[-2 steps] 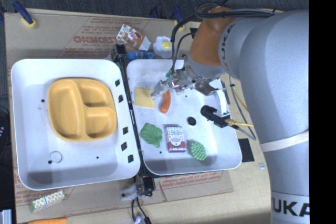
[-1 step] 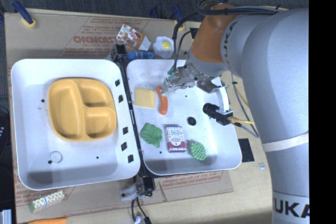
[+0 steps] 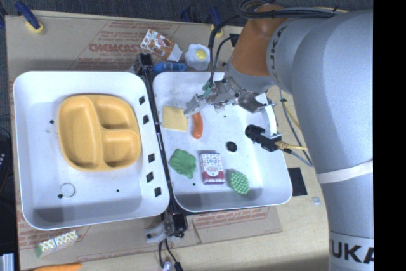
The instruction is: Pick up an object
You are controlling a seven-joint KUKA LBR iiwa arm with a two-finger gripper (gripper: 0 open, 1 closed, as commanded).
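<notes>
Over the right bin (image 3: pixel 266 190), cam view: you're looking at the gripper (image 3: pixel 198 103) hanging low at the bin's upper middle, arm coming in from the right. Fingers (image 3: pixel 190 106) look slightly spread, nothing pinched btwn them. Carrot (image 3: pixel 197 125) is lying just below the tips, yellow cheese block (image 3: pixel 175 118) just beside it to the left. Green leaf (image 3: pixel 183 162), red packet (image 3: pixel 212 168) and green dotted pc (image 3: pixel 239 182) are sitting along the bin's lower part. Yellow tray (image 3: pixel 98 132) is resting in the left bin (image 3: pixel 32 136).
</notes>
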